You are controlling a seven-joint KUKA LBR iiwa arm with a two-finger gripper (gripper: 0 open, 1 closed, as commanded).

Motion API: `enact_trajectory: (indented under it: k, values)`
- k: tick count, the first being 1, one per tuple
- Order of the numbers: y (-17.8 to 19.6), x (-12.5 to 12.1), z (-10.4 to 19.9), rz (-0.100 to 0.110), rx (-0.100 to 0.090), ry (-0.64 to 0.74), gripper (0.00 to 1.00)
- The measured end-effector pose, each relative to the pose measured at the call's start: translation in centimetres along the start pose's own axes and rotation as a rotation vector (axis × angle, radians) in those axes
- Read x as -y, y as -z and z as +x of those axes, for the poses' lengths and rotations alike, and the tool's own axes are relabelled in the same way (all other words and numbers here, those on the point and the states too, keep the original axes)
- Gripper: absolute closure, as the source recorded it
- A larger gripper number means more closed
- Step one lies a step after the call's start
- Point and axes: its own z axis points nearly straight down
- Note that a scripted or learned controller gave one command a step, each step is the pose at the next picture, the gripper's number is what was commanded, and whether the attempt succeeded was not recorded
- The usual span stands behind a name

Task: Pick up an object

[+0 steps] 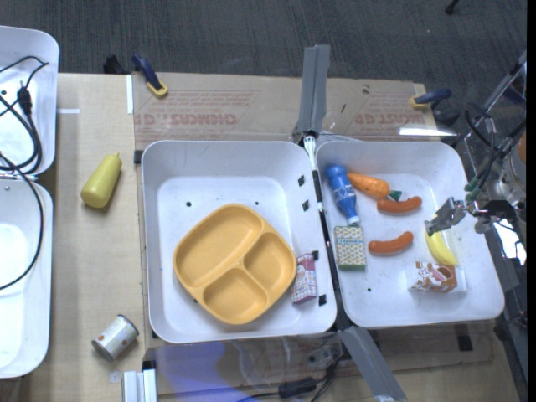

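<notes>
Tin can (pixel 115 335); tray (pixel 234 263) in left bin (pixel 163 249)

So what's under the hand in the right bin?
The banana lies under the hand; its upper end is covered. A carton sits just below it.

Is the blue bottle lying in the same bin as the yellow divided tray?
No, the blue bottle lies in the right bin, while the yellow divided tray is in the left bin.

Two bins (pixel 159 224), two sausages (pixel 391 244), one tray (pixel 234 263), one banana (pixel 441 249).
</notes>
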Motion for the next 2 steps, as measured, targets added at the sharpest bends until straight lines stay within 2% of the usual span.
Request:
enact_trajectory:
  k: [1, 2]
  values:
    - [-9.7, -2.8, 6.8, 0.001, 0.000, -0.073, 0.00]
    - [-15.0, -5.9, 6.2, -0.008, 0.001, -0.063, 0.00]
